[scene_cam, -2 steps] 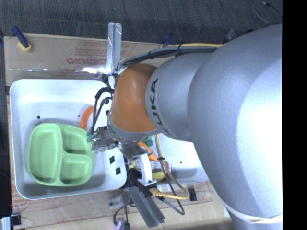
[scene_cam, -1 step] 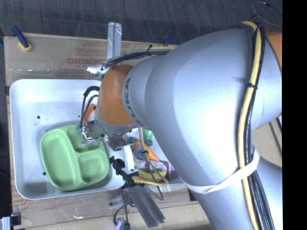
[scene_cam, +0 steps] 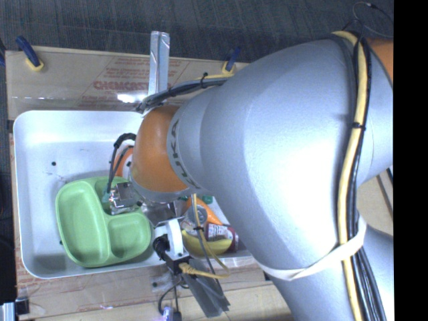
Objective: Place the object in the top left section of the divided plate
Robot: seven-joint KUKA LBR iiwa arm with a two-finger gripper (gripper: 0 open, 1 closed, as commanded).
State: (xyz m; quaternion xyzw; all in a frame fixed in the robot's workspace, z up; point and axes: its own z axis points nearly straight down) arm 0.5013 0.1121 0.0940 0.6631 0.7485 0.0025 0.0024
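1. The arm (scene_cam: 281, 159), grey with an orange band (scene_cam: 154, 156) above the wrist, reaches in from the right and covers most of the bench, including nearly all of the right-hand bin.
2. The left white bin (scene_cam: 40, 139) lies along the bench's left side, with its far and left walls in plain sight. Its floor near the far-left corner is bare white with a few small dark specks.
3. A brown cardboard sheet (scene_cam: 100, 79) with red print lies along the bench's far edge behind the bin, held by blue clamps (scene_cam: 30, 53) at its corners.
4. The green divided plate (scene_cam: 93, 226) sits in the near part of the left bin, close to the near wall. A long section runs along its left side and a smaller one is seen at its near right; those sections hold nothing.
5. The gripper (scene_cam: 120, 196) hangs over the plate's far-right part, under the wrist. Whether its jaws are wide or narrow I cannot tell.
6. A yellow and orange object (scene_cam: 210, 236) with a dark label lies under the arm just right of the plate, apart from it.
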